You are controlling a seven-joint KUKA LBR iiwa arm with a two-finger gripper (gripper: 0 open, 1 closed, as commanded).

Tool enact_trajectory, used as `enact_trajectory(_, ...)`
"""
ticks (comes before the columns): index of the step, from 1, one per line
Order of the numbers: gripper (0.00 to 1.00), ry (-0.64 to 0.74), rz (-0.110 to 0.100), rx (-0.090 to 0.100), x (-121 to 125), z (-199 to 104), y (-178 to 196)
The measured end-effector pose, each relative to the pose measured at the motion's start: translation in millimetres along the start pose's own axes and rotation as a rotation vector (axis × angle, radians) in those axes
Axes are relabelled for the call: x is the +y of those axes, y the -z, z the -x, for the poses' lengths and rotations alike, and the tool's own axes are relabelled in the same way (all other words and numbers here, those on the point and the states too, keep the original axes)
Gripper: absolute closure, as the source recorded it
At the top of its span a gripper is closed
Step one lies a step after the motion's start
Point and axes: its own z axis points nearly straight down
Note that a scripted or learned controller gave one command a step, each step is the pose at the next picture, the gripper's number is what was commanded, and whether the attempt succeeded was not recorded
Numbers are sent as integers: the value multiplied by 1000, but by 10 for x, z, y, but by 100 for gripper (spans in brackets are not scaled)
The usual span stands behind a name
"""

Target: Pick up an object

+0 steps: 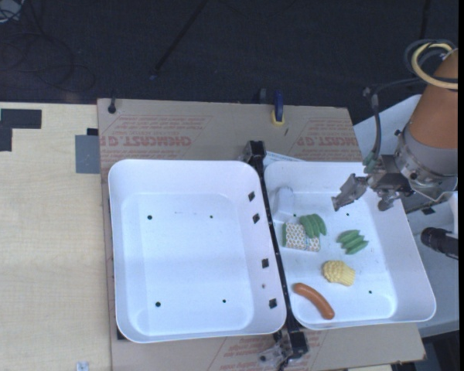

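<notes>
The gripper hung open and empty above the right bin; it should centre over the pea pod before descending

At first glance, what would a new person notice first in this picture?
The small colourful toy foods clustered in the right white bin: an orange-red sausage, a yellow corn piece and green pods. Above them hangs the metal two-finger gripper. The left white bin beside it looks bare.

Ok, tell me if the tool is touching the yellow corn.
Apart. In the camera view the tool hovers well above-right of the yellow corn, white bin floor between them.
</notes>
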Motion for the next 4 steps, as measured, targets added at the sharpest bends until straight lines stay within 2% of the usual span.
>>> enact_trajectory(1,0,1,9,1,-514,-288,-1750)
enact_trajectory(2,0,-2,9,-3,-124,-42,-1840)
enact_trajectory(3,100,-10,16,-9,-123,0,-1717)
enact_trajectory(4,100,1,0,0,-285,-882,-863)
